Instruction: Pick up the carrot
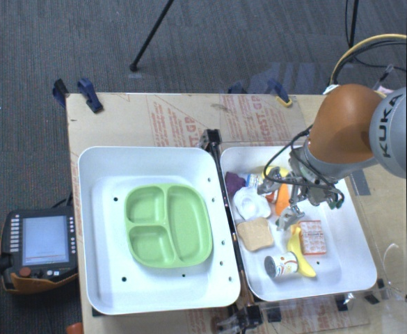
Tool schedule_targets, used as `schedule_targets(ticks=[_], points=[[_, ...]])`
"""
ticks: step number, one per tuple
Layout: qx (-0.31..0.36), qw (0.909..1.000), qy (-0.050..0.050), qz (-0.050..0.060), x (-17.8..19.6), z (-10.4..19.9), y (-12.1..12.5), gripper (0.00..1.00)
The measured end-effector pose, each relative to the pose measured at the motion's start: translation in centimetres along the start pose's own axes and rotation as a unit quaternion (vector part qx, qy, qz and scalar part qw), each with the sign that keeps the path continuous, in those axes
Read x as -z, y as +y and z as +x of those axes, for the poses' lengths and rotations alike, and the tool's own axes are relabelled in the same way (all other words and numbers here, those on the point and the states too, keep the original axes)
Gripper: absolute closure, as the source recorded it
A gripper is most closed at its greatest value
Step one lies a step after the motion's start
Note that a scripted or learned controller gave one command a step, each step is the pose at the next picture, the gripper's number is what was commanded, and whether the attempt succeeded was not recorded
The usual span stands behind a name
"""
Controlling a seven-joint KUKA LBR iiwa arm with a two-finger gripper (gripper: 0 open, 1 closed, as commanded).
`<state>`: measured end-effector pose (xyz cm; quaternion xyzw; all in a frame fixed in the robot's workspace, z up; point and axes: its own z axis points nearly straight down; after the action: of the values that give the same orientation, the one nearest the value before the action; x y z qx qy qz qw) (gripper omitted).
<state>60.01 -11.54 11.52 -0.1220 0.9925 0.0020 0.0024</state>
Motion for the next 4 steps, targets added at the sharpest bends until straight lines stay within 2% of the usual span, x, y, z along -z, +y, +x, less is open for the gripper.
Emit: schedule_targets(ticks=[1, 2, 3, 4], points=[[-0.185, 0.9828, 0.0, 0.002, -2.4, 1.8, -0.5, 0.0], [-0.181, 0.9834, -0.001, 0.002, -1.3, 1.5, -0.3, 1.0], [-0.181, 0.9835, -0.001, 0.002, -1.3, 1.5, -0.3, 0.0], [-0.179, 0.9839, -0.002, 0.002, -0.3, 1.4, -0.2, 1.0]])
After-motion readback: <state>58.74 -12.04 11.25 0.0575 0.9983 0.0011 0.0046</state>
